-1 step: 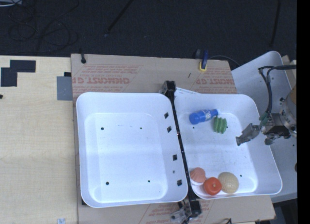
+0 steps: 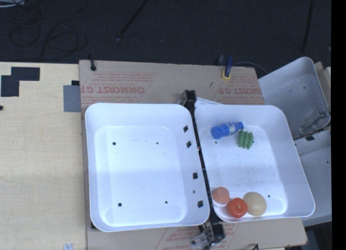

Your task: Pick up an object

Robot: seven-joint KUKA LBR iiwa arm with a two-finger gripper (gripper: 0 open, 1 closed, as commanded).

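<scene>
The right bin [image 2: 289,151] holds several small objects. A blue bottle [image 2: 227,129] lies on its side near the far wall, and a green ridged piece [image 2: 246,139] rests just right of it. At the near left corner a pale pink round piece [image 2: 220,195], a red-orange tomato-like ball [image 2: 237,207] and a beige ball [image 2: 254,203] sit clustered, touching one another.
The left bin [image 2: 140,168] stands beside the right one, with a black divider strip [image 2: 197,157] between them. Both rest on a cardboard sheet [image 2: 135,84]. A grey metal plate [image 2: 294,89] stands at the right, and a blue and yellow clamp [image 2: 227,66] at the back.
</scene>
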